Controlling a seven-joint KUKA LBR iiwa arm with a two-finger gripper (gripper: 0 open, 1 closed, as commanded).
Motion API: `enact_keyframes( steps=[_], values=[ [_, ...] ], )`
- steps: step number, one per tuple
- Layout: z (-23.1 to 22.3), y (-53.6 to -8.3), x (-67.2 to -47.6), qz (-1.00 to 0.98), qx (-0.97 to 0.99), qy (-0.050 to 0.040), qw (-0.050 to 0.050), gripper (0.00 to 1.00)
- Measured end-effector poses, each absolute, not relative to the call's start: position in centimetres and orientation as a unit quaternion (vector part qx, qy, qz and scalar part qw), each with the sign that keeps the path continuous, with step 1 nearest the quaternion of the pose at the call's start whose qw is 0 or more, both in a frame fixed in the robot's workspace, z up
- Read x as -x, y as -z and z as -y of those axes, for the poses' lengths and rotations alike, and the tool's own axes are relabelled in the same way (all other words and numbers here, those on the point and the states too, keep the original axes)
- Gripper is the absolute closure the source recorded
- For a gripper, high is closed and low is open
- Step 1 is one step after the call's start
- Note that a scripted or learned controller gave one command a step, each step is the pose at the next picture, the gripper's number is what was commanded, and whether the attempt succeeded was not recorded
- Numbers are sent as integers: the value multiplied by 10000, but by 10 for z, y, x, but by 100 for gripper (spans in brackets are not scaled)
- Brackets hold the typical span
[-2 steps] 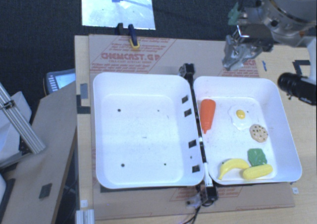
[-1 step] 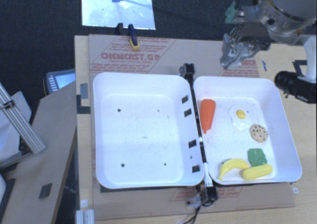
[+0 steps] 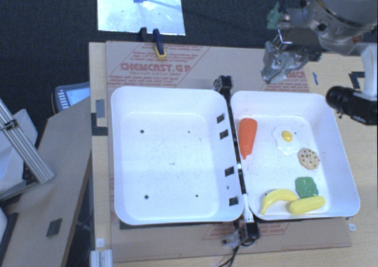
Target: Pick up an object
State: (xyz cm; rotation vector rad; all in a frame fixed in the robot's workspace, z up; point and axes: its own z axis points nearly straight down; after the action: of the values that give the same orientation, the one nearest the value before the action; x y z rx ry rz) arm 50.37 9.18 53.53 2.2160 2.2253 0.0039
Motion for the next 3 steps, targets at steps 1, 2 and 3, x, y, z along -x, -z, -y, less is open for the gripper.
enact_keyframes(
  steps=[1,2,3],
  values=[
    [-100,-535,-504,-7087,-7055,-13,5,100],
    [-124,-535,-498,-7093,-7049,-12,2,100],
    [-126,-535,-494,-7087,-7055,-11,4,100]
  ],
)
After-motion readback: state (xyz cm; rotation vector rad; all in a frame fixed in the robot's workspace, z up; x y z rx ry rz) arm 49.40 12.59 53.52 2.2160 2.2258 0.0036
